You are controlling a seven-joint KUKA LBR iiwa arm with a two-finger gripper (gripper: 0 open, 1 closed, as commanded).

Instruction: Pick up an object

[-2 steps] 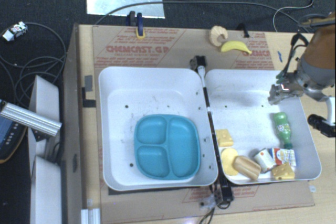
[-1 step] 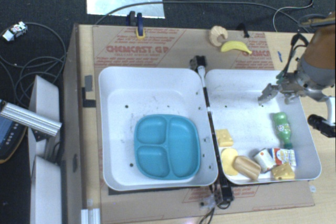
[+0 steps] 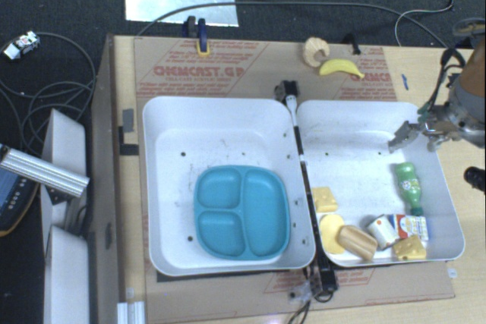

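Tool (image 3: 410, 134) at the right bin's (image 3: 357, 121) far right edge, fingers spread and grasping nothing. Green bottle (image 3: 408, 186) lies just near of it on the bin floor; bread roll (image 3: 357, 240), carton (image 3: 406, 227) and cheese pieces (image 3: 325, 199) cluster nearer. Blue divided tray (image 3: 241, 210) occupies the left bin (image 3: 175, 125).

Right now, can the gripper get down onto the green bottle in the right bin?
Probably yes. The gripper hangs over the right bin's far corner, and the green bottle lies just nearer the camera with bare floor between them; only its lower end nears the small carton.
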